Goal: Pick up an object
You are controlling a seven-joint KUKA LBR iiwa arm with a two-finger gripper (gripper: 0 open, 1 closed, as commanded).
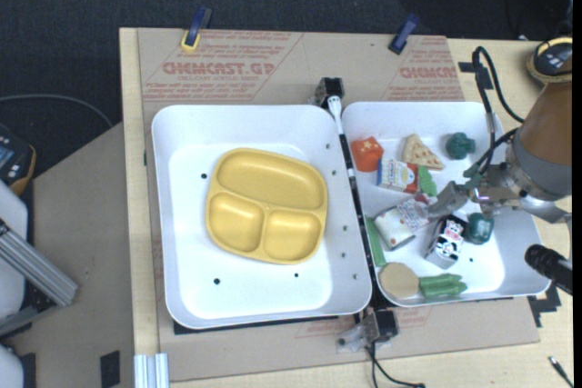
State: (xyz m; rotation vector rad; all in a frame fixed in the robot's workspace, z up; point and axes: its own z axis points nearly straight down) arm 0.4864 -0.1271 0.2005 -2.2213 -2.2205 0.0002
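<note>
Here the grey two-finger gripper hangs low over the right-hand shallow white plastic bin, reaching in from three o'clock; whether its pincer is spread or pressed together I cannot tell, since the metal parts blur into the clutter beneath.

The things to pick lie in that bin. At its centre, just under the gripper, sits a crumpled white wrapped packet, and at five o'clock from it a small black-and-white cow-patterned carton. Toward twelve o'clock lie a red toy pepper, a tan wedge like a cheese slice and a teal rounded lump. At six o'clock a beige disc touches a green pod-shaped toy.

All look like light plastic play food: stiff, smooth, likely slippery. The carton seems the easiest hold, taken across its flat sides; the packet may crumple and slip. Crowding means neighbours could be nudged.

The left-hand white bin bears a yellow three-compartment plastic plate.
</note>
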